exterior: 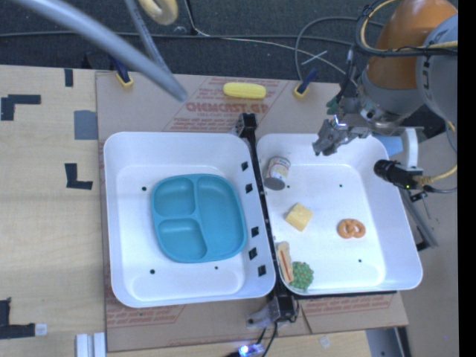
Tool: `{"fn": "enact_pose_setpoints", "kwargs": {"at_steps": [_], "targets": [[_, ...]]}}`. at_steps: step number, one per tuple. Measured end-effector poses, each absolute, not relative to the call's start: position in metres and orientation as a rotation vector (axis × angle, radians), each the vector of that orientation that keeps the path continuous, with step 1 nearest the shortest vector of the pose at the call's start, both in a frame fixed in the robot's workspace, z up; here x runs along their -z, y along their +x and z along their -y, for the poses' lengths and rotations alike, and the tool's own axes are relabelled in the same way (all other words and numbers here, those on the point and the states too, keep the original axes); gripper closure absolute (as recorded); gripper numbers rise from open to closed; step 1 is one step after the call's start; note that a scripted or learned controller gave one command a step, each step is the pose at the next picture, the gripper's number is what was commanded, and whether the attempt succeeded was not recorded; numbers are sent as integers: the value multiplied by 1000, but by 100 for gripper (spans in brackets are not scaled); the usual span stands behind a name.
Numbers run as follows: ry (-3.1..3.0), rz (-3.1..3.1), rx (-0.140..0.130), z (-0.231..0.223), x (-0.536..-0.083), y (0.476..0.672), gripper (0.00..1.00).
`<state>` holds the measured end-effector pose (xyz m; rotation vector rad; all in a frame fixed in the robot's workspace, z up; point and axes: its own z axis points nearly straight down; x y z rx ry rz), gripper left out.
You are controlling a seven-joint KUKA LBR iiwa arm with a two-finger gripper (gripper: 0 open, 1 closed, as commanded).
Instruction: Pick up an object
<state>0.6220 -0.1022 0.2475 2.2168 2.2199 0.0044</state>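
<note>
gripper (pixel 324 146) above right bin (pixel 387 199)

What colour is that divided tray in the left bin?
Teal blue; the divided tray shows in the camera view.

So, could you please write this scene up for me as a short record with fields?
arm: reaches in from the right, gripper above the right bin's far rim
left bin: blue divided tray
right bin: small can on its side near the divider, yellow cheese wedge, pretzel, hot dog and green broccoli at the near-left corner
outside the bins: yellow banana-like piece on the cardboard behind
grasp: nothing seen between the fingers
</note>
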Motion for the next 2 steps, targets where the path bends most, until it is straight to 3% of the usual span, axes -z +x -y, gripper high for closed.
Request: {"fn": "enact_pose_setpoints", "kwargs": {"at_steps": [1, 2], "targets": [[2217, -2220, -4, 102, -301, 623, 100], [2216, -2226, 1, 46, -293, 628, 100]]}}
